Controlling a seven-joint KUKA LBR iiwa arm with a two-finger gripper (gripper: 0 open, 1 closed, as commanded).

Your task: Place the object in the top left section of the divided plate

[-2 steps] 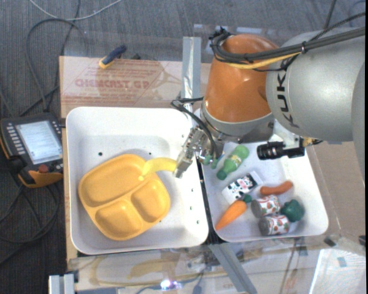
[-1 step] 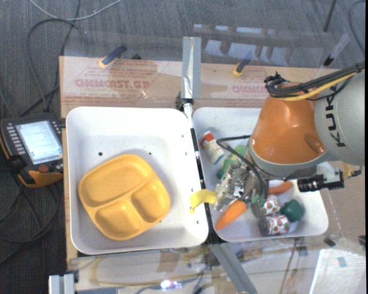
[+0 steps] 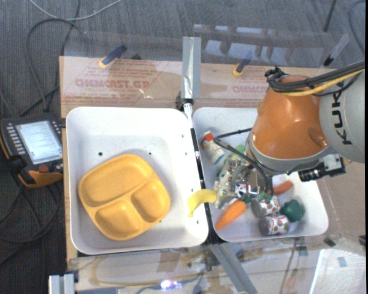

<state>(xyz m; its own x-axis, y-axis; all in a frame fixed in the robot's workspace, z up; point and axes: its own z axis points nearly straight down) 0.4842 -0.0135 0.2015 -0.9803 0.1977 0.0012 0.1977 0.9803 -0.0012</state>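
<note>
Pincer hovering over right bin, near the yellow banana.
You're seeing finger state unclear; divided plate sitting in left bin.

"KU" on the arm — board print unreadable

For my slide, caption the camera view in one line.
KUKA arm's gripper holds a yellow banana over the bins' divide, beside the yellow divided plate in the left bin.

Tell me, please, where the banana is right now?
The banana lies across the divider between the two bins, right of the yellow divided plate and left of the carrot.
</note>
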